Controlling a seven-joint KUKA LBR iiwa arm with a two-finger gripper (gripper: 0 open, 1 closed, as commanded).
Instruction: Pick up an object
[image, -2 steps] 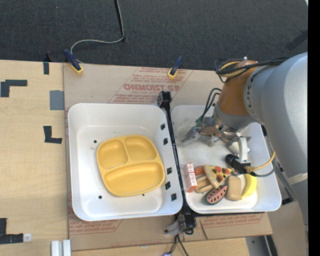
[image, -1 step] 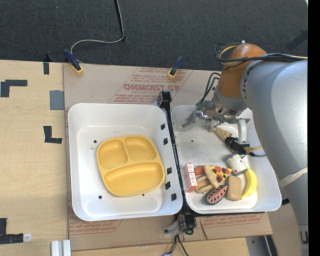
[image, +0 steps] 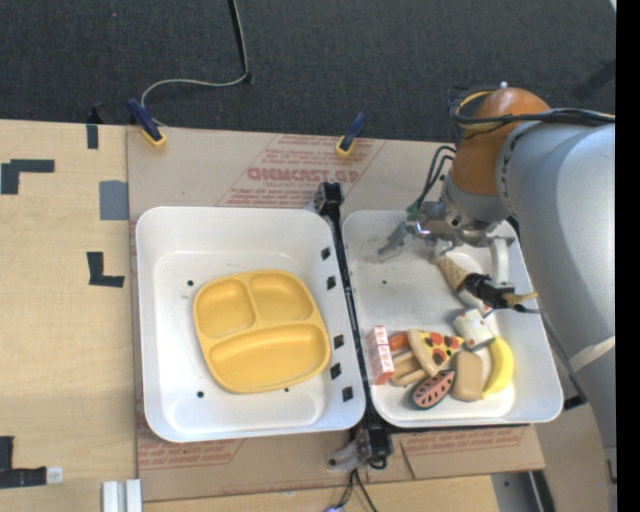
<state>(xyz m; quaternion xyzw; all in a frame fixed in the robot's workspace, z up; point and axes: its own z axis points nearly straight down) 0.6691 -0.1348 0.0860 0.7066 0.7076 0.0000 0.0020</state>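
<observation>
Status: claw (image: 397, 230) is over the far end of the right bin (image: 400, 295), near the divider between the two bins. The arm (image: 570, 250) comes in from the right, with its orange band (image: 495, 135) above the wrist. From here the fingers (image: 388, 246) look spread apart with nothing between them, and I see only bare white bin floor under them. Pickable stuff is all toy food, bunched at the near end of the same bin and well apart from the claw. A red-and-white packet (image: 380, 353) lies closest to the divider. Next to it is a pizza slice (image: 437, 347), and a banana (image: 502, 365) curves along the right-hand wall. A watermelon slice (image: 432, 392) and a tan lump (image: 467, 378) sit against the near rim. These pieces touch or overlap each other, and I can't tell which lies on top of which. The left bin (image: 160, 330) holds one yellow divided plate (image: 262, 330), lying flat and roughly centred, with its three compartments facing up. Both bins rest on a cardboard sheet (image: 280, 170).
</observation>
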